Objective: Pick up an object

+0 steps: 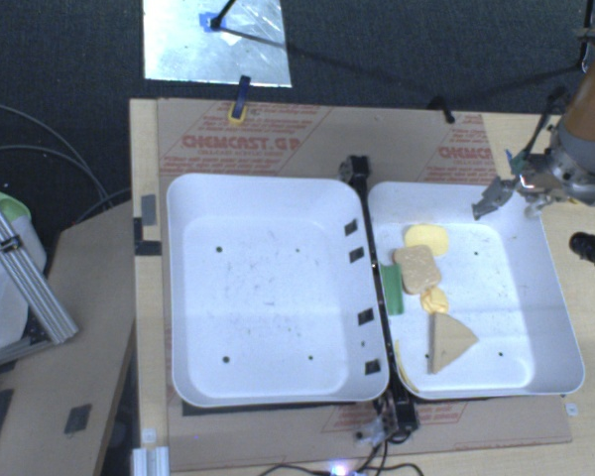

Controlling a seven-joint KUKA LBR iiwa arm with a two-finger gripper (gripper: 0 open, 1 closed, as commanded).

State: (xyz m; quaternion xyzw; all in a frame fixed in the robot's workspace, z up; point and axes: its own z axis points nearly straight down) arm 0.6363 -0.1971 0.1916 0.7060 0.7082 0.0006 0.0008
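The left bin (268, 296) lies bare; the right bin (535, 296) holds a green strip (392, 289), a tan slice (416, 266), yellow pieces (427, 238) and a wedge (450, 340). The gripper (498, 198) hovers near its far rim, carrying nothing; its spread I cannot tell. It seems to be approaching: next, descend leftward onto a piece.

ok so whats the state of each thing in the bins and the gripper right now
gripper: above the right bin's far rim, nothing between its fingers
yellow round piece: lying flat in the right bin
tan sponge-like block: lying flat, overlapping the yellow piece
green strip: lying flat by the divider
tan wedge: lying flat
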